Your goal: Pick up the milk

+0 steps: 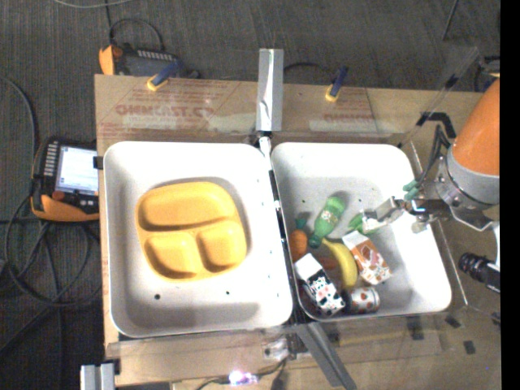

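- Left bin point(114, 242): holds one yellow divided tray point(192, 228), bare white floor all round it.
- Right bin point(422, 295), past the shared rim from the tray: open floor along its far half; contents crowd the near corner next to that rim.
- Milk point(319, 284), a cow-patterned carton, lies there, flanked by a banana point(341, 260), green bottle point(330, 214), carrot point(300, 241), juice carton point(368, 261) and can point(362, 300).
- Pincer point(379, 216): rightmost, above the juice carton, fingers apart, gripping nothing.
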`<action>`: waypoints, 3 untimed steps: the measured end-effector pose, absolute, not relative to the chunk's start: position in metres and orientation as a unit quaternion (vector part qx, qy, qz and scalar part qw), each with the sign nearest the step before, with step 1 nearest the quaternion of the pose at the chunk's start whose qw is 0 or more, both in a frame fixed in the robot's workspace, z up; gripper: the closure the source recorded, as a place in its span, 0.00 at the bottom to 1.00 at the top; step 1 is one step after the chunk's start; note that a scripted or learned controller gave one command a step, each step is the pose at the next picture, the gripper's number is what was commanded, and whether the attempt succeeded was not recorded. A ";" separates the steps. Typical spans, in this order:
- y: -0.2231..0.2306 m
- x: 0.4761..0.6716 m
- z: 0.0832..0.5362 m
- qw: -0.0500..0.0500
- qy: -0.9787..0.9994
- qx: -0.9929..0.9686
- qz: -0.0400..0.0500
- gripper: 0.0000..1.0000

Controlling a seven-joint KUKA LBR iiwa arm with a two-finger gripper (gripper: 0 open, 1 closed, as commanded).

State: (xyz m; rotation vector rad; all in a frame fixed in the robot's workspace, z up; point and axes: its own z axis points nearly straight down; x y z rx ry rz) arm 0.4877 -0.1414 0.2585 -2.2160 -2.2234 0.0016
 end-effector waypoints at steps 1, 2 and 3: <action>-0.164 0.483 0.108 0.002 -0.659 -0.752 0.001 0.00; -0.183 0.483 0.123 0.002 -0.753 -0.658 0.001 0.00; -0.174 0.486 0.089 -0.004 -0.762 -0.648 -0.001 0.00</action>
